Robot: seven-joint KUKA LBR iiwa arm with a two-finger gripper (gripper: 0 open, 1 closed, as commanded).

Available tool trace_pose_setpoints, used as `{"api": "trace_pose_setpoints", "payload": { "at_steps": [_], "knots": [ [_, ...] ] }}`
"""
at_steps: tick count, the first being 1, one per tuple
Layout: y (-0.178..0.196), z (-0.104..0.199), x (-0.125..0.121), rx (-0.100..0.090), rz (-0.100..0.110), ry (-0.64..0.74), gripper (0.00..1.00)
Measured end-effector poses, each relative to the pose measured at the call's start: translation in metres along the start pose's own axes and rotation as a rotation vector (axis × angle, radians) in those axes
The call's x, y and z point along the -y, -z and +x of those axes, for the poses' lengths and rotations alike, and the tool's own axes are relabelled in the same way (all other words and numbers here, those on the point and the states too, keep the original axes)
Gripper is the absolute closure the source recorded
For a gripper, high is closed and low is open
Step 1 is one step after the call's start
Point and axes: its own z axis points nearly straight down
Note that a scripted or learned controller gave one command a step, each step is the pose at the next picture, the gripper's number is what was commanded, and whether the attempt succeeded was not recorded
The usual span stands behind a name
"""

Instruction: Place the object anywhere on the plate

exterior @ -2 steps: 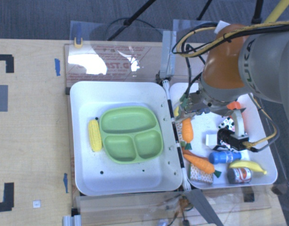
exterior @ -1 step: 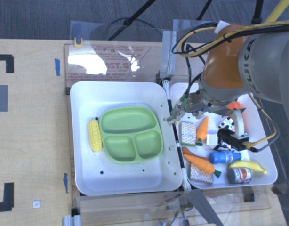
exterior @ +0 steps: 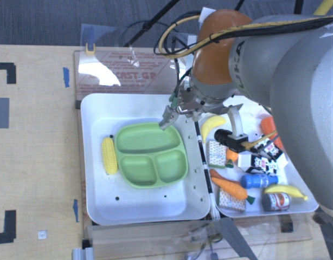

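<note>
A green plate (exterior: 150,155) with three compartments lies in the left bin (exterior: 96,118). A yellow corn cob (exterior: 109,155) rests on the bin floor just left of the plate, touching or nearly touching its rim. My gripper (exterior: 170,116) hangs over the plate's upper right corner, close to the divider between the two bins. The grey arm with its orange band (exterior: 221,42) comes in from the upper right. I see nothing held in the gripper.
The right bin (exterior: 305,206) holds several toys: a banana (exterior: 212,125), a carrot (exterior: 229,186), a blue bottle (exterior: 258,181), a can (exterior: 276,201), a second banana (exterior: 286,190) and patterned blocks. The arm hides the bin's far part.
</note>
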Motion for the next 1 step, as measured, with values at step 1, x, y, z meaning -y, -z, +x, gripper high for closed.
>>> {"api": "trace_pose_setpoints", "payload": {
  "at_steps": [1],
  "knots": [
    [0.0001,-0.0002,0.0000,0.000,0.000,0.000,0.00]
  ]
}}
